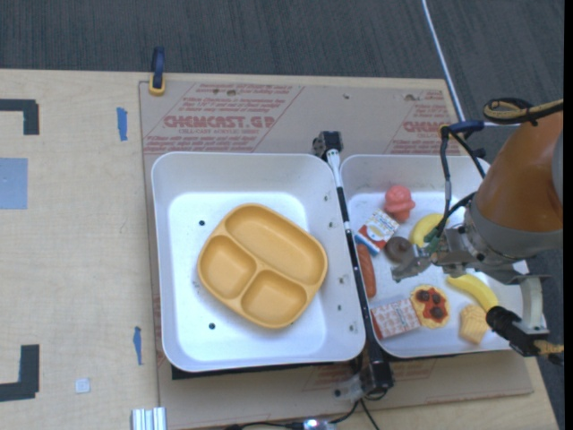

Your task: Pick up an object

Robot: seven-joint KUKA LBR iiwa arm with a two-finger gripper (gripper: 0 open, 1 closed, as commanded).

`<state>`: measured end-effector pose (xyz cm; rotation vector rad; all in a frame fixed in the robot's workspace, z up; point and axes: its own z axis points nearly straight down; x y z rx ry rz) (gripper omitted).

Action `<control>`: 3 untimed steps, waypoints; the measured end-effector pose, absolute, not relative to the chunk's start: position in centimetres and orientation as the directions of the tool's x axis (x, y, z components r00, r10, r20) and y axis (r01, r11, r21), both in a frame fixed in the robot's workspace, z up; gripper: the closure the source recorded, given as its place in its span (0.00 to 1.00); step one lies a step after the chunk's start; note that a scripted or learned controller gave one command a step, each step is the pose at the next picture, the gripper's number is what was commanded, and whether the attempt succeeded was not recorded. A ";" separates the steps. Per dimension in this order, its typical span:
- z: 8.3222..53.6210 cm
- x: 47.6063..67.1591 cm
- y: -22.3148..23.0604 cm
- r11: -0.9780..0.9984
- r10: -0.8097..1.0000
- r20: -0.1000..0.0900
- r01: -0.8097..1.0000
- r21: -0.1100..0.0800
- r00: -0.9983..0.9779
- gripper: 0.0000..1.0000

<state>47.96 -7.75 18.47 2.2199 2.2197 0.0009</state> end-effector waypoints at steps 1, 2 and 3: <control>8.8 48.2 -9.5 0.000 1.000 -0.003 1.000 0.011 0.000 0.00; 9.8 48.3 -9.7 -0.002 1.000 -0.009 1.000 0.017 0.002 1.00; 18.5 48.0 -2.7 0.002 1.000 0.001 1.000 0.002 -0.002 1.00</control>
